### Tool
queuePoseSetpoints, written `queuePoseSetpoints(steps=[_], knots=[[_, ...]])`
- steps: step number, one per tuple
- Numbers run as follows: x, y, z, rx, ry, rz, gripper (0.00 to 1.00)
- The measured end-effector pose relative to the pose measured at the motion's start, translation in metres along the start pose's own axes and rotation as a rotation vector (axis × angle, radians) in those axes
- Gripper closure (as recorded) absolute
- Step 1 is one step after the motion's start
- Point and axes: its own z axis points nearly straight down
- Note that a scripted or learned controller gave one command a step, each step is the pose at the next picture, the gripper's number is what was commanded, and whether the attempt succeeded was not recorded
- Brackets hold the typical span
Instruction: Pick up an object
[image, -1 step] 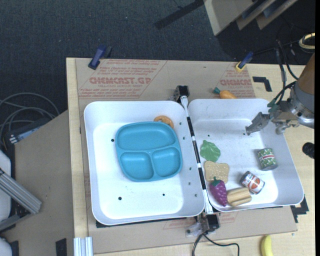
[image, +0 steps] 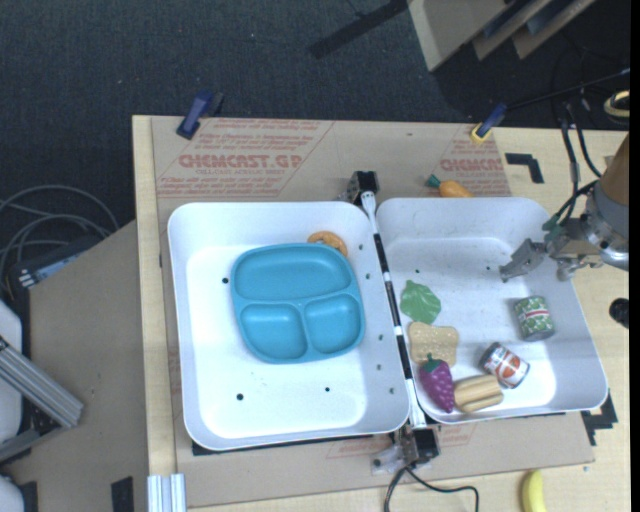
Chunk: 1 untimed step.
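Note:
The right bin (image: 470, 225) holds a green leaf toy (image: 420, 300), a slice of toast (image: 432, 342), purple grapes (image: 436, 383), a tan roll (image: 478, 393), a red and white can (image: 505, 364) and a green can (image: 534, 317). My gripper (image: 545, 262) hangs over the bin's right side, just above and behind the green can. It is open, with nothing between its fingers. The arm comes in from the right edge.
The left bin (image: 200, 330) holds a blue divided plate (image: 297, 300) and a small brown pastry (image: 327, 241) at its back rim. A toy carrot (image: 450, 187) lies on the bench behind the right bin. A banana (image: 532, 490) lies at the front right.

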Motion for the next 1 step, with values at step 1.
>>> queuePoseSetpoints(steps=[1], knots=[[-0.0072, -0.0178, 0.0925, -0.001, 0.004, -0.002, 0.00]])
